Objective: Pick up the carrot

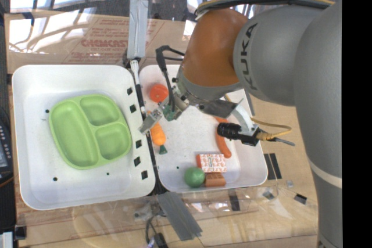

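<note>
Reading KUKA on arm [279, 61] | claw [160, 116] above carrot [157, 135]

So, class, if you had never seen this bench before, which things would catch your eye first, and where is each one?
The big grey arm with its orange band dominates, reaching in from the right over the right bin. Its gripper hangs near that bin's left wall, just above the carrot. In the left bin lies a bright green divided tray.
</note>
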Robot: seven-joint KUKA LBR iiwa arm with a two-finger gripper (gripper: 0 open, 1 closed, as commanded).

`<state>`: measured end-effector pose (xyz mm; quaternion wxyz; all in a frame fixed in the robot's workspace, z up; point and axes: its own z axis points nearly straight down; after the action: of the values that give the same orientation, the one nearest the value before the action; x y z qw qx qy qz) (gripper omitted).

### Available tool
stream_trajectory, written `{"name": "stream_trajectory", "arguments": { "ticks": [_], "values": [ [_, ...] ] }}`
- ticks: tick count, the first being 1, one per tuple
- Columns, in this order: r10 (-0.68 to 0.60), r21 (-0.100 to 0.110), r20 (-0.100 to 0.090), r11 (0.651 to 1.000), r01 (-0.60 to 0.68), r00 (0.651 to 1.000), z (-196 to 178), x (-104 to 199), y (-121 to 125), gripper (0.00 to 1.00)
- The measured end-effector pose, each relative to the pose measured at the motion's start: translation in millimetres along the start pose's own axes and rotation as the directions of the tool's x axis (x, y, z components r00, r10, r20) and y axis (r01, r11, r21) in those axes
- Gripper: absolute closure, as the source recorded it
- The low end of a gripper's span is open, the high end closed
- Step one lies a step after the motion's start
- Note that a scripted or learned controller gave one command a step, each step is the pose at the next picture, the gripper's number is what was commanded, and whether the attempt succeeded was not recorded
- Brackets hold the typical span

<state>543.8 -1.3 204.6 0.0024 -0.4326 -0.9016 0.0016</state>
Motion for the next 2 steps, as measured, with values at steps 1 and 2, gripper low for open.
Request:
{"name": "stream_trajectory", "arguments": {
  "ticks": [1, 2],
  "values": [
    [0.003, -0.005, 0.004, 1.000, -0.003, 1.000, 66.2, -33.3, -56.6, 0.00],
    [0.160, -0.003, 0.001, 0.987, -0.160, 0.987, 98.5, -106.0, -68.7, 0.00]
  ]
}}
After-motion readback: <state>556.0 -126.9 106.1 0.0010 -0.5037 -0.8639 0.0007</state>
